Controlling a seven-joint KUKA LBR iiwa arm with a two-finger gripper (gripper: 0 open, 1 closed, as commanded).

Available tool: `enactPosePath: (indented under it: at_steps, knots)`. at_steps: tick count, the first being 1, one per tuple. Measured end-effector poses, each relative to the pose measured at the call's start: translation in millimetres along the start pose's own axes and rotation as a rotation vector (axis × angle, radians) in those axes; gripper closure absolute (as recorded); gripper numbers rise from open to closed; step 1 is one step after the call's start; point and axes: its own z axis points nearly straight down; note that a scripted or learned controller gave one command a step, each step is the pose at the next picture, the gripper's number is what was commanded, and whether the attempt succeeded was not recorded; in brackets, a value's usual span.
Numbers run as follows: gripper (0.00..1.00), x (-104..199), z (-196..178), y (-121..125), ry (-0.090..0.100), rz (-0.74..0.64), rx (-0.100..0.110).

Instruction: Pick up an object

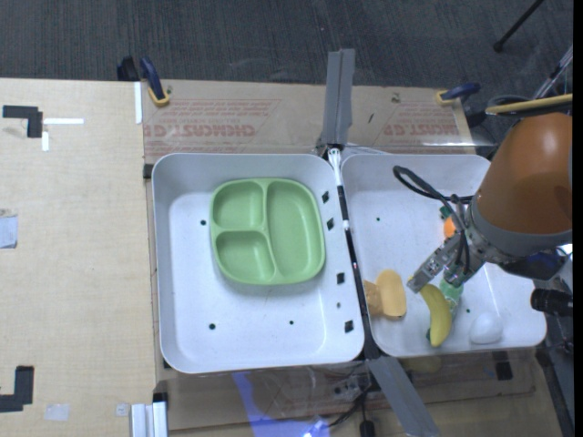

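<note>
Two shallow white bins sat side by side on the bench, both of smooth plastic with rounded corners. The left bin held one pale green divided plate, matte, with three compartments: two smaller ones on the left and one longer one on the right. The right bin held the task items. One yellow banana, curved and smooth-skinned, lay near the front of that bin. One tan, rounded object, resembling a piece of bread or pastry, lay to the left of the banana, against the bin's left wall. One small white rounded object lay in the front right corner, low in contrast against the bin floor.

My gripper hung over the right bin, just above the top end of the banana. My metal fingers pointed down and left; I could not tell whether they were parted or closed, and nothing was visibly between them. My orange band filled the area above the wrist. Small orange and green items beside my wrist were too obscured to identify.

The bench was light wood and brown cardboard, with two clamps at the rear edge. The floor beyond was dark carpet.
</note>
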Motion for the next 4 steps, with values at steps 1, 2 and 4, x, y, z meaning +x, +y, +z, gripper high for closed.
enactPosePath:
  at_steps: [1, 2, 4]
  knots:
    - [0.0, -27.1, 99.7, -20.2, 0.0, -0.317, -0.001]
    - [0.0, -1.3, -62.7, 14.6, -0.003, -0.16, -0.002]
    - [0.0, -97.4, 99.2, -18.1, -0.003, -0.193, -0.003]
